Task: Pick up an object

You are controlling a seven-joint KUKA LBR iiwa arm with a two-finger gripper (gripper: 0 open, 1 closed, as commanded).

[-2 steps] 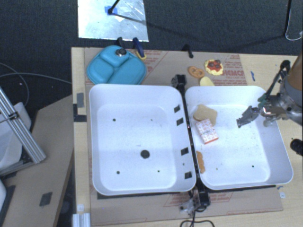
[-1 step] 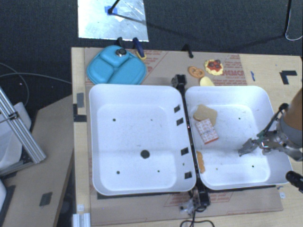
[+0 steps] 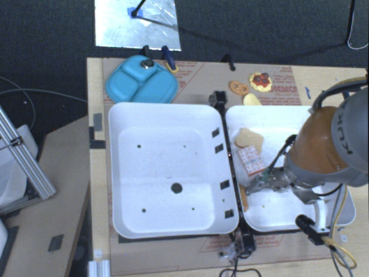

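Gripper [image 3: 258, 182] low in right bin [image 3: 277, 221] beside red-and-white packet [image 3: 251, 159], finger state unclear, nothing visibly held; next: close, lift.

My own arm [image 3: 331, 149] runs off the right edge and covers much of the right bin [image 3: 271, 218]. My gripper [image 3: 259, 182] is blurred, perhaps over a small item there. The pink-checked box [image 3: 251, 159] is too small to read.
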